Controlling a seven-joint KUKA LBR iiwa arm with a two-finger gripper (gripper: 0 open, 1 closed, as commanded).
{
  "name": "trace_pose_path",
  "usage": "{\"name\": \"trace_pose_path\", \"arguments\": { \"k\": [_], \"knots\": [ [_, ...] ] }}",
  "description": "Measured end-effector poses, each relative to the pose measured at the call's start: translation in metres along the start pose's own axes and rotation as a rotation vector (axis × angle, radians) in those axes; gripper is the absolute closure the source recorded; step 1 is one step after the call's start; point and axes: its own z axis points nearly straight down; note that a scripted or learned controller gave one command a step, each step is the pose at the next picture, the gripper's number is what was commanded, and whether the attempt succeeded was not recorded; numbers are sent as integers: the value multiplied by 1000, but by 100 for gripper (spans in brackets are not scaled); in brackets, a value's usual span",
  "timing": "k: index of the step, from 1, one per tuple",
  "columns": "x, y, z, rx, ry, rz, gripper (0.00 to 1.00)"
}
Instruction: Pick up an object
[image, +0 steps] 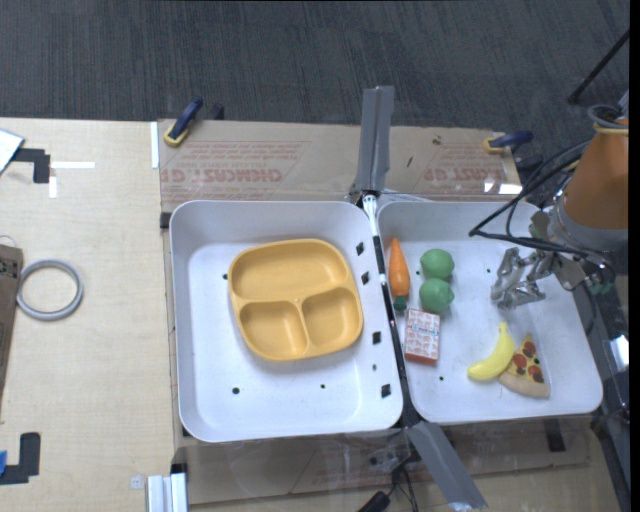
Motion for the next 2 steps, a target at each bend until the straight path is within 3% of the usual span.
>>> {"name": "trace_pose_path", "arguments": {
  "k": [1,2],
  "knots": [
    [-40,-12,0,2,-4,-421,100],
    [-54,-16,-1,1,-4,-813,100]
  ]
}}
